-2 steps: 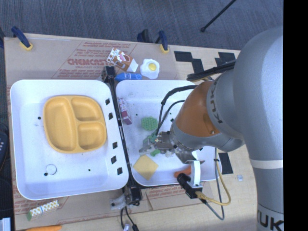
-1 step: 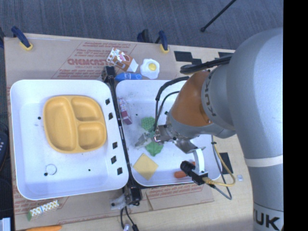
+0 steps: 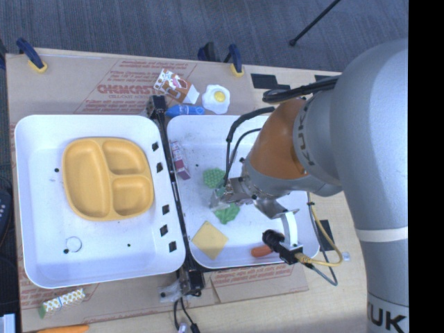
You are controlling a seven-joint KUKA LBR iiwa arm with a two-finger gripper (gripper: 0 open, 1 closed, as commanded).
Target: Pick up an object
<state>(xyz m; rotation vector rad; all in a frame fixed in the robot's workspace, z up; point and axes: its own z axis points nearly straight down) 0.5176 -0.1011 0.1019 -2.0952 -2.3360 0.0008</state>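
Observation:
My gripper (image 3: 223, 197) reaches down into the right bin (image 3: 201, 132) near its middle. It hangs between two green leafy pieces, one (image 3: 213, 177) just behind it and one (image 3: 227, 214) just in front, partly under the tip. A yellow square slice (image 3: 209, 240) lies near the bin's front edge. An orange-red piece (image 3: 259, 252) lies at the front right, and a small maroon piece (image 3: 180, 164) rests by the bin's left wall. The arm's bulk hides the right part of this bin.
The left bin (image 3: 35, 186) holds a yellow divided plate (image 3: 107, 177). Behind the bins on the cardboard lie a toy fried egg (image 3: 217, 97), a blue item (image 3: 184, 109) and a small packet (image 3: 171, 84). Cables (image 3: 322, 255) trail at the front right.

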